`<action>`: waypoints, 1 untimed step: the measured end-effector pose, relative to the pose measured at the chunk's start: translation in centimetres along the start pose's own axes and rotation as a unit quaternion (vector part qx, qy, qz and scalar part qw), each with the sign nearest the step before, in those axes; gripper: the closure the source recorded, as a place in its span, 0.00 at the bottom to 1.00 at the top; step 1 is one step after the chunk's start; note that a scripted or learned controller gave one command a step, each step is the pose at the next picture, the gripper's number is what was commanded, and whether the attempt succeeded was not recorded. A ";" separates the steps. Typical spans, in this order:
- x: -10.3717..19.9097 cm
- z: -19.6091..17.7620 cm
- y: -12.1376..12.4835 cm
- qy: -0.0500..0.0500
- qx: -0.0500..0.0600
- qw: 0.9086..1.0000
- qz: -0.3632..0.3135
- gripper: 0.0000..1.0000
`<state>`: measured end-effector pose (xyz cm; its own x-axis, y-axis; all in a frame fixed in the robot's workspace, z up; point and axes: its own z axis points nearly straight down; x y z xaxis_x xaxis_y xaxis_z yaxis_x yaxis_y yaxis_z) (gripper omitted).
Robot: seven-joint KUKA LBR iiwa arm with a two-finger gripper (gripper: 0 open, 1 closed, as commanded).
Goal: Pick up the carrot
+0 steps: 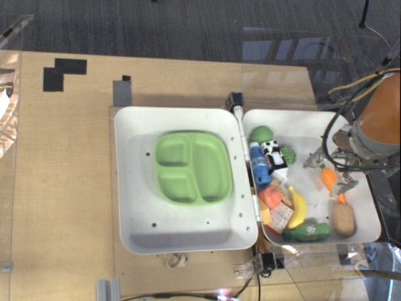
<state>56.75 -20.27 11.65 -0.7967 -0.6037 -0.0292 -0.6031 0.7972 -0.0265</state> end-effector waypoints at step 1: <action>0.2 2.8 -0.1 0.008 -0.010 0.993 -0.120 0.00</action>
<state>56.71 -20.46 8.87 -0.6302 -0.7764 -0.0089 -0.7763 0.6302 -0.0108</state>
